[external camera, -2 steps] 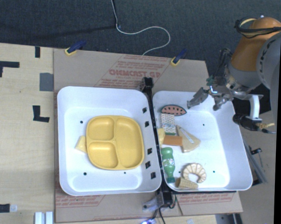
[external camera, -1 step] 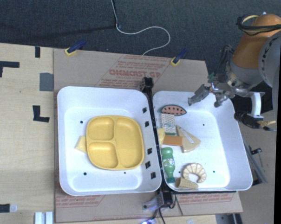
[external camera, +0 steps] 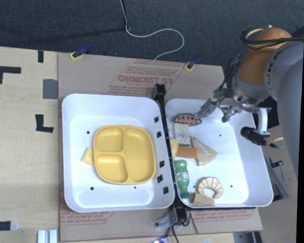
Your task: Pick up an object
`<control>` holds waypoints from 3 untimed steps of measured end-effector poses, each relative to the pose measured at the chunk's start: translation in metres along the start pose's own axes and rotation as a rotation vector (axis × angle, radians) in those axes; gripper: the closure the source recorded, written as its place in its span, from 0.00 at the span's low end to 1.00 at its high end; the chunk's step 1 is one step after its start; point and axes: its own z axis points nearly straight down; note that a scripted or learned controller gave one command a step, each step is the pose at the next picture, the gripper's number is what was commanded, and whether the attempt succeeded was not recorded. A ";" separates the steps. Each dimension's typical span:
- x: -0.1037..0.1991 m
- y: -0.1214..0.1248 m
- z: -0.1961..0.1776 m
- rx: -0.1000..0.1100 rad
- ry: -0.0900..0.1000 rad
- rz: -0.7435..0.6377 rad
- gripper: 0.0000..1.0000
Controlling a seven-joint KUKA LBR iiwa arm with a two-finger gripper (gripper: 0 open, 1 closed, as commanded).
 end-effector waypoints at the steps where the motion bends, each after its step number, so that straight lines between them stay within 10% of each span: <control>1: -0.001 0.005 0.062 0.001 0.000 0.000 0.00; 2: -0.001 0.006 0.066 -0.004 -0.002 -0.001 0.00; 3: 0.000 0.006 0.057 -0.004 -0.001 -0.002 1.00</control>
